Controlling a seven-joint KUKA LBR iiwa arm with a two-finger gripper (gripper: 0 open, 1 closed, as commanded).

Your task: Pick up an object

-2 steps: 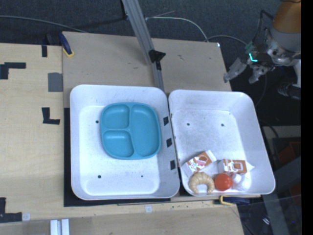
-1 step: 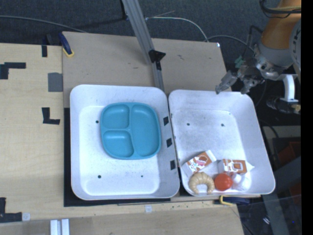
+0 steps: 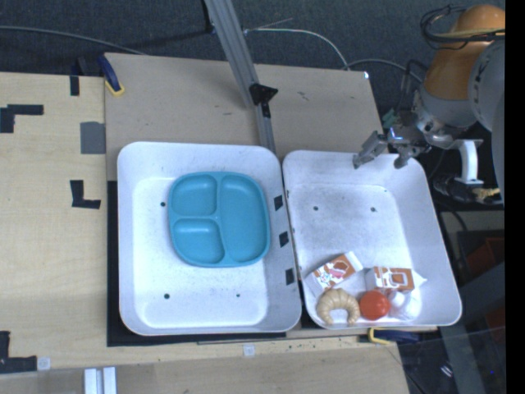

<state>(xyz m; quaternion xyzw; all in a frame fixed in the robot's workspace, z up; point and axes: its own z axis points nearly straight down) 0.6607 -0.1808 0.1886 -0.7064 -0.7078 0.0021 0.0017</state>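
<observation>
Broadly, the bench (image 3: 205, 89) carries two shallow white bins side by side. The left bin (image 3: 139, 236) holds a blue plate (image 3: 219, 218) with three compartments, lying flat toward the bin's upper middle. The right bin (image 3: 361, 220) is bare across its upper and middle floor, and its contents are bunched in the lower right corner.

The arm (image 3: 463, 64) reaches in from the right, grey with an orange band above the wrist. Its gripper (image 3: 382, 153) hangs over the upper right rim of the right bin, with two dark fingers spread apart and nothing between them. It is well apart from the pile of things in the far corner.

A grey metal post (image 3: 238, 52) slants down from the top edge and ends at the gap between the two bins.

Among the small things, a croissant (image 3: 339, 306) lies at the bin's lower edge, curved and tan. Just above it sits a red and white packet (image 3: 335, 271), tilted. To the right is a second packet (image 3: 394, 280), orange and white. A red ball (image 3: 375, 305) rests between the croissant and that second packet, touching or nearly touching both.
</observation>
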